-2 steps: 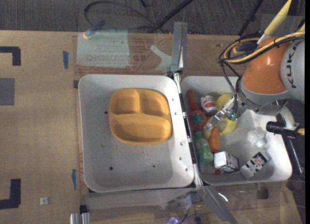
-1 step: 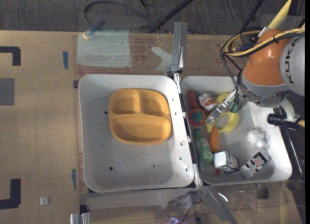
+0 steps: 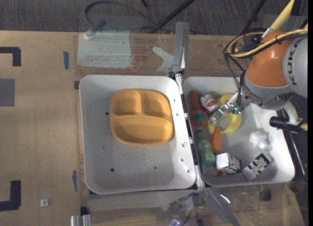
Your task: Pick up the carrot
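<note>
The carrot (image 3: 215,142), a short orange piece, lies in the right bin (image 3: 281,159) left of its middle, between a green bottle (image 3: 206,150) and the bin's white floor. My gripper (image 3: 223,114) hangs over a yellow object (image 3: 232,120) just above and to the right of the carrot. I see nothing of the carrot in the gripper. The arm's orange band (image 3: 266,68) fills the upper right.
The left bin (image 3: 98,171) holds an orange divided plate (image 3: 142,116). Around the carrot lie a red-orange item with a green end (image 3: 196,106), a small can (image 3: 209,101), a clear plastic piece (image 3: 258,138) and small white boxes (image 3: 228,162) (image 3: 257,165).
</note>
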You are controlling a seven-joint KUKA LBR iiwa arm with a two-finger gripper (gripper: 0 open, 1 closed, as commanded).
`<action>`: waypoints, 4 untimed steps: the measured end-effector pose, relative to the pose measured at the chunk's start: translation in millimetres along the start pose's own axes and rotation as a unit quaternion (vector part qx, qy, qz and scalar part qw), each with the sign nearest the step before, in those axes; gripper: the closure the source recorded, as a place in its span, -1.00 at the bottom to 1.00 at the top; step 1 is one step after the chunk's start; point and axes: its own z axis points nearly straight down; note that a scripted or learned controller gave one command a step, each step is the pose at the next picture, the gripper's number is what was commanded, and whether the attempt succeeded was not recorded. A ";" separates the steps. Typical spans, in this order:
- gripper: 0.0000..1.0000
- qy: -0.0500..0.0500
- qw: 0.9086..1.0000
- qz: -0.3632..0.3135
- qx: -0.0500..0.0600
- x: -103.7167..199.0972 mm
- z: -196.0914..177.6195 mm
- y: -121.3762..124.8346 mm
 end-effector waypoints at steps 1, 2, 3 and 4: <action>1.00 -0.005 1.000 0.001 -0.004 -2.4 -12.5 2.0; 1.00 0.005 1.000 -0.020 0.008 16.8 -173.2 25.7; 1.00 0.005 0.988 -0.151 0.006 3.3 -253.3 0.1; 1.00 0.008 0.984 -0.175 0.008 -5.9 -239.4 -16.3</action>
